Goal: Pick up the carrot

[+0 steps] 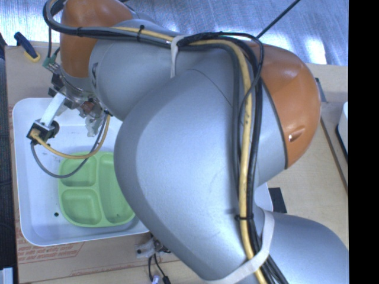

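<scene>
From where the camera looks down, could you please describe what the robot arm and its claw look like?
The arm is bulky, with smooth rounded grey shells and glossy orange sections at the joints. A bundle of black and yellow cables runs along it, held by white straps. The claw is a small metal assembly with pale parts, and a yellow cable loops below it.

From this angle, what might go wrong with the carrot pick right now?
1. The arm covers most of both bins, and I see no carrot, so a grasp can't be confirmed from this view.
2. The gripper hangs close above the green tray in the left bin; going lower may knock the tray.
3. The loose yellow cable droops over the tray and could snag.
</scene>
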Robot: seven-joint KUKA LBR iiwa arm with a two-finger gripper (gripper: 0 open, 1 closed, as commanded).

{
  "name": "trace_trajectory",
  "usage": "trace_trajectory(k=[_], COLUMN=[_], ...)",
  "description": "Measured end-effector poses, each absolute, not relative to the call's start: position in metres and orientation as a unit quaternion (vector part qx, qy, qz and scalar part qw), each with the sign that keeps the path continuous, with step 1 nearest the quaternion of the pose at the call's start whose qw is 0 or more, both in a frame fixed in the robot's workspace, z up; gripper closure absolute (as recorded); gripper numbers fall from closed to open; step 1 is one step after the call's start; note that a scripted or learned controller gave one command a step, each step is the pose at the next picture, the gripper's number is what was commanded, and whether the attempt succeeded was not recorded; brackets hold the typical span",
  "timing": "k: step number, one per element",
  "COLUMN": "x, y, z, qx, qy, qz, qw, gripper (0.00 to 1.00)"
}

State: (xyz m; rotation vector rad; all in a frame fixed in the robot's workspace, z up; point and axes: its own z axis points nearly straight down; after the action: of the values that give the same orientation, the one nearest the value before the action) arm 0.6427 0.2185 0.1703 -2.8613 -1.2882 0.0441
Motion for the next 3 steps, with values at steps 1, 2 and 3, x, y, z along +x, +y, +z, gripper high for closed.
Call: trace_trajectory(k=[1, 2, 3], x=[0.652, 0.585, 0.658], y=[0.220, 0.217, 0.176], z=[0.240, 0.124, 0.237], qx=[-0.874, -0.860, -0.833], qy=[-0.486, -0.510, -0.553], qz=[0.0039, 0.0124, 0.0005], qw=[0.000, 0.002, -0.002], gripper=[0.00, 0.00, 0.00])
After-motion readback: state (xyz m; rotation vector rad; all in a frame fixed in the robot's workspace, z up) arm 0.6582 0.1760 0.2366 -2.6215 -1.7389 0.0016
